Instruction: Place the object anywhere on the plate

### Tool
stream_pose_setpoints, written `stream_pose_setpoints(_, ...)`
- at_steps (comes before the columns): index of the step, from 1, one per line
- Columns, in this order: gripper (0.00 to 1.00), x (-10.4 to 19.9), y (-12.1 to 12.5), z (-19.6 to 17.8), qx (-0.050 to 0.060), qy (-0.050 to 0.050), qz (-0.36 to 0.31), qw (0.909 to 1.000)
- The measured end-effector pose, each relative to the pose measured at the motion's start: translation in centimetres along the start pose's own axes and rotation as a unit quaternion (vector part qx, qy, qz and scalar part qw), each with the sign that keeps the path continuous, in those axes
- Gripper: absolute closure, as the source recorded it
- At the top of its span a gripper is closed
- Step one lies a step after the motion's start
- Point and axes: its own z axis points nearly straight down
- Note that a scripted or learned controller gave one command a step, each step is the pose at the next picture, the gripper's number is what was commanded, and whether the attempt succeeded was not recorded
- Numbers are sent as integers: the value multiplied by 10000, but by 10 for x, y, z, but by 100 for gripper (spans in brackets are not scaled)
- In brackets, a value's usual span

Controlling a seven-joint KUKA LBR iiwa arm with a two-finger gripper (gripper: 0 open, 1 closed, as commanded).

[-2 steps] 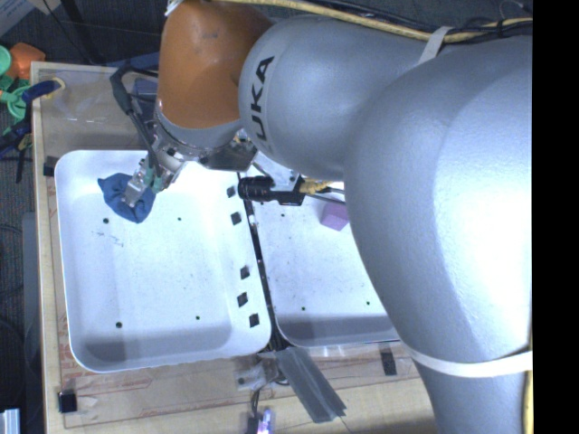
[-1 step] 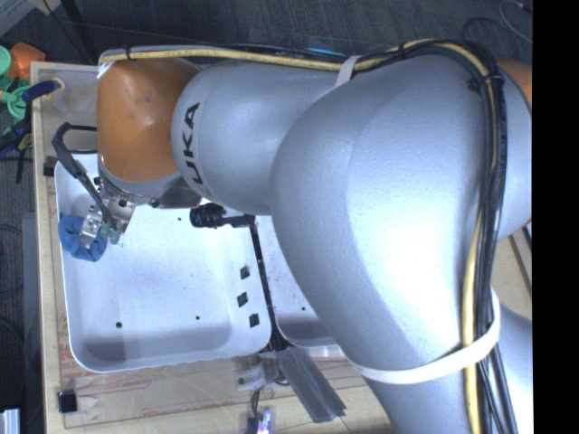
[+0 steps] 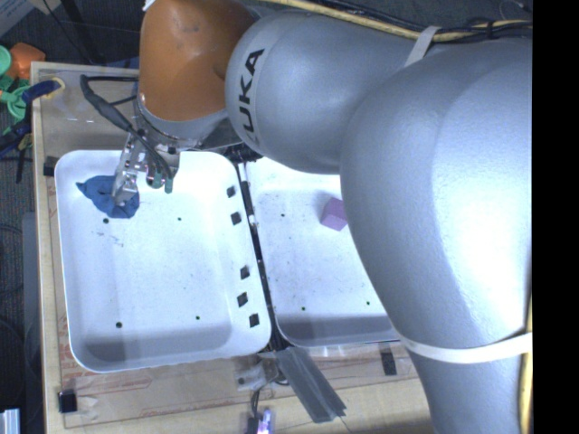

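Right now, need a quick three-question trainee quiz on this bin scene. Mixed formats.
1. True or false: the purple block lies in the right bin.
2. The end effector is above which bin? A) left bin B) right bin
3. Fill in: the blue plate lies near the left bin's ____ corner in the camera view.

Key: 1 true; 2 A; 3 upper left.

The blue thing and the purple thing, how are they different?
The blue thing is dark blue; the purple thing is pale purple. The blue thing looks flat with an uneven outline, while the purple thing looks like a small block. The blue thing lies in the left bin right under the gripper; the purple thing sits in the right bin, away from the gripper. Both are small and rest on white bin floors.
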Motion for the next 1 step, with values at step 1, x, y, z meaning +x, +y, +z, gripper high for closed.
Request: stream_pose_setpoints(1, 100, 51, 39, -28, 8, 22, -1480, 9890)
